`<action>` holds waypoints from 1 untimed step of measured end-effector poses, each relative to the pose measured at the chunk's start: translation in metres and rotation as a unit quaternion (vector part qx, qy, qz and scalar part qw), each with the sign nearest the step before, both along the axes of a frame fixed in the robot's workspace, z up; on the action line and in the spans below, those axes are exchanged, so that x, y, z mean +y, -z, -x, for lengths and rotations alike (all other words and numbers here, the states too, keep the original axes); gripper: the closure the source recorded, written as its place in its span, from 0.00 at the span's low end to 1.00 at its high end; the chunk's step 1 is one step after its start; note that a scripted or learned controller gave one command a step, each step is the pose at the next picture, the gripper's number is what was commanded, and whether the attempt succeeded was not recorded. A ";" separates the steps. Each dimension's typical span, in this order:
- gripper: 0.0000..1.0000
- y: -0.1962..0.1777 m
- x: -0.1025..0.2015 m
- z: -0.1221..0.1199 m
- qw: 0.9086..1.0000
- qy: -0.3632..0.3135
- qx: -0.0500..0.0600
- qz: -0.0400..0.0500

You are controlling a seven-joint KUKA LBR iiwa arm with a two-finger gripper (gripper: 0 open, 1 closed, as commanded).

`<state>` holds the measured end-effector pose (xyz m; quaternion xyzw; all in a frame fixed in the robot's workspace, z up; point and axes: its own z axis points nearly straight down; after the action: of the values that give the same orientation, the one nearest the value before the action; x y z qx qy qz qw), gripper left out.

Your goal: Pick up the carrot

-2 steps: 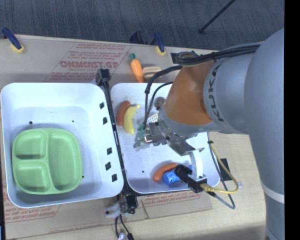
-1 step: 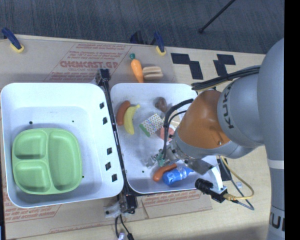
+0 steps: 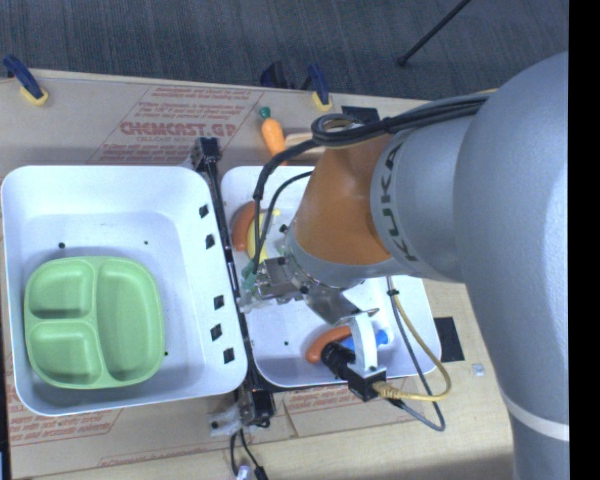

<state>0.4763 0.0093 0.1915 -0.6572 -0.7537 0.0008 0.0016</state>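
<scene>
From above, I see the carrot (image 3: 271,134), orange with a green tip, lying on the table (image 3: 160,118) outside both bins, just past the far rim of the right bin (image 3: 280,356). The pincer (image 3: 263,280) sits well apart from it, low over the right bin and close to the black divider where the two bins meet. It has not reached the carrot, and I cannot tell how far open it is or whether it has hold of anything, since the metal parts there blur together under the wrist. The left bin (image 3: 110,213) holds one pale green plate (image 3: 93,320) with three compartments, lying flat in its near left corner. The grey arm (image 3: 480,218) with its orange band covers most of the right bin. At that bin's left side a rounded orange thing (image 3: 242,226) peeks out from under the arm, too hidden to name. Near the front rim lies a curved orange-red thing (image 3: 323,342), also partly covered.
</scene>
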 end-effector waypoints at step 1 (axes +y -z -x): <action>1.00 0.006 0.136 -0.013 0.997 -0.073 0.000 0.000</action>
<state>0.4891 0.1456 0.1854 -0.6008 -0.7994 0.0011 0.0019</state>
